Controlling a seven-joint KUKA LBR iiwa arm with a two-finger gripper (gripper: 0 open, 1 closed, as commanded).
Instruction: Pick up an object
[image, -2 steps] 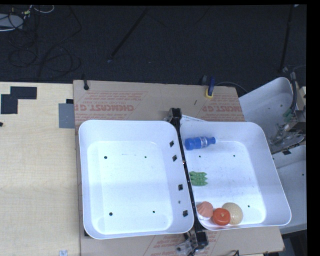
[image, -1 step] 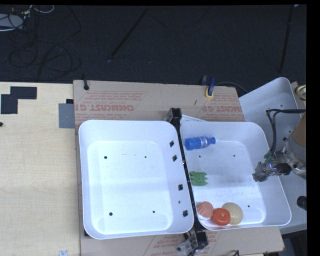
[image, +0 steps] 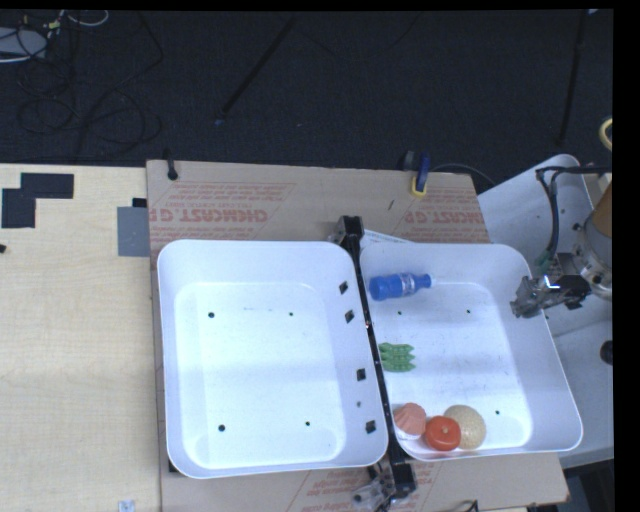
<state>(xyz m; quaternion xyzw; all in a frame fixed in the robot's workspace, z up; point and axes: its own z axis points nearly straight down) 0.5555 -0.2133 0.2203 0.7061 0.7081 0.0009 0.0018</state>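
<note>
White plastic makes up both shallow bins, two in all, set side by side on a sheet of brown cardboard (image: 300, 205) printed with red lettering. Taking the black divider strip (image: 366, 340) between them as the landmark: left of it lies the left white bin (image: 180, 300), whose floor shows a few small dark dots too small to identify. Right of the strip lies the right white bin (image: 530, 330), and it holds the loose things. I count one blue plastic bottle with a pale cap (image: 400, 286) lying on its side just right of the strip near the far wall; one small green ridged object (image: 396, 357) just right of the strip at mid-bin, its exact kind hard to make out; and three round pieces clustered in the near corner right of the strip: one pinkish round piece (image: 409, 418), one red round piece (image: 443, 433) and one pale tan round piece (image: 467, 424), touching or overlapping so their edges blur together. Far right of the strip, past the right bin's outer rim, the dark two-finger gripper (image: 528, 303) hangs at the rim, apart from every object. Its arm is cut off by the frame edge, and whether it is clenched or released I cannot tell.
</note>
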